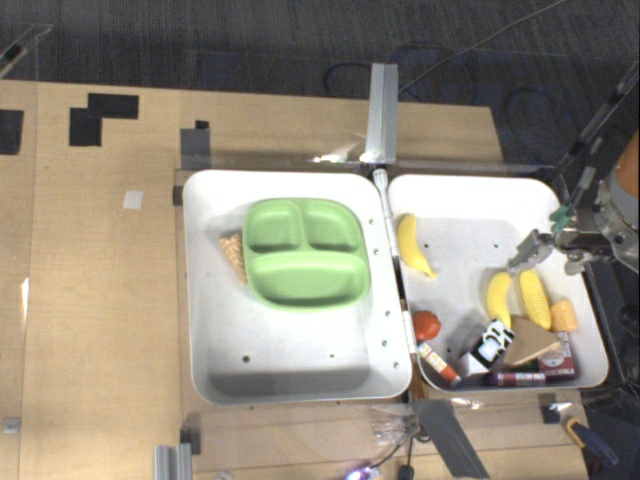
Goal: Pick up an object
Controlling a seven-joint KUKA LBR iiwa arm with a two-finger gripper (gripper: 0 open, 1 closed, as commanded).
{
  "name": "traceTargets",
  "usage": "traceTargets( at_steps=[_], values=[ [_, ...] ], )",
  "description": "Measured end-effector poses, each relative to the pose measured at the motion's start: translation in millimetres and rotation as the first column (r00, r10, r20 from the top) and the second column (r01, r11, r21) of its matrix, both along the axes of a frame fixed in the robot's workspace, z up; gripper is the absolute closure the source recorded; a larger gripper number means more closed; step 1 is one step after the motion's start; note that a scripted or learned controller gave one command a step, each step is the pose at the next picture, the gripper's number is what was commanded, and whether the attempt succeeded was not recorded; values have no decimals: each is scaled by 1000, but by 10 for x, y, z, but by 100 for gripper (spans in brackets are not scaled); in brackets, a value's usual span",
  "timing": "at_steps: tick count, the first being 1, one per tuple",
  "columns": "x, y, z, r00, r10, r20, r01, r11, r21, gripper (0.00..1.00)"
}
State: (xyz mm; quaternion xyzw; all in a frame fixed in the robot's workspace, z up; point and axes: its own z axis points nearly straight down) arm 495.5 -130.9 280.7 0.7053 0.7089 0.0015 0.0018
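Corn cob (534, 299), yellow and stubby, lies in the right bin (470, 203) just below the gripper (527, 253), beside a banana piece (499, 296). I cannot tell how the gripper's tips stand. An orange piece (564, 315), a black-and-white toy (491, 344), a tomato (427, 325) and another banana (413, 246) lie around. A green divided plate (303, 252) fills the left bin (210, 308).

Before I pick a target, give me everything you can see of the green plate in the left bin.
The green plate is a light green, plastic-looking divided tray with rounded corners: two small compartments on the far side, one long one nearer the camera. It lies flat, right side up, in the upper middle of the left bin. Its left edge overlaps a tan, speckled item. Its compartments look bare.
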Motion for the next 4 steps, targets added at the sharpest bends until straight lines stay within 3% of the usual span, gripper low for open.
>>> traceTargets(
  at_steps=[1, 2, 3, 4],
  values=[
    [-40, -367, -1597, 969, 246, -1, -246, 969, 0, 0],
    [497, -320, -1894, 994, 106, 10, -106, 994, -2, 0],
    [528, -299, -1769, 994, 107, 18, -107, 994, -1, 100],
    [868, -21, -1900, 998, -65, 10, 65, 998, -1, 100]
  ],
)
